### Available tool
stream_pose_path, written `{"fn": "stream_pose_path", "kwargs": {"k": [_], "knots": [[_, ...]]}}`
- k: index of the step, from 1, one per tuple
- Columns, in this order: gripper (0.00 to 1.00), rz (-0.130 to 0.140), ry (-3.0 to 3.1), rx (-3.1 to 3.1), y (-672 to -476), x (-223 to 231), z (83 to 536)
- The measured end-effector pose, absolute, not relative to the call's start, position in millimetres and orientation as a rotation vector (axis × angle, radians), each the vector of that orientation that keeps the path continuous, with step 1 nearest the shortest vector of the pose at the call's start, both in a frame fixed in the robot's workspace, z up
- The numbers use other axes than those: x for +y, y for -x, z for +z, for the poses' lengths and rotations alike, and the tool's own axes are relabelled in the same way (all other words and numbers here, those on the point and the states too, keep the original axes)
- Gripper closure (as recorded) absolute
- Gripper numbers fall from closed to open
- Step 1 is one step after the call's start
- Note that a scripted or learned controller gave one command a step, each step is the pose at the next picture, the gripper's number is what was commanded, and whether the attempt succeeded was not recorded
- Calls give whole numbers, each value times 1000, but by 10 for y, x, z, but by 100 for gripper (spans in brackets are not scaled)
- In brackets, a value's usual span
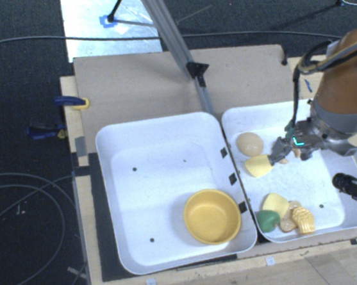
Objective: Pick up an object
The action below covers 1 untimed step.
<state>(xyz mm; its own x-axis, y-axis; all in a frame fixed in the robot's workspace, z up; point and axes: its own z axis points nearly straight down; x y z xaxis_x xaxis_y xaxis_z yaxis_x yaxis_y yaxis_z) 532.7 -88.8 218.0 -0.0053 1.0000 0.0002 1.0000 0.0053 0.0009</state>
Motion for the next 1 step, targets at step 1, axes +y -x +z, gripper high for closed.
{"fn": "stream_pose_path", "kwargs": {"k": [1], "knots": [[0,2,-2215,2226,-5329,-888,2184]]}}
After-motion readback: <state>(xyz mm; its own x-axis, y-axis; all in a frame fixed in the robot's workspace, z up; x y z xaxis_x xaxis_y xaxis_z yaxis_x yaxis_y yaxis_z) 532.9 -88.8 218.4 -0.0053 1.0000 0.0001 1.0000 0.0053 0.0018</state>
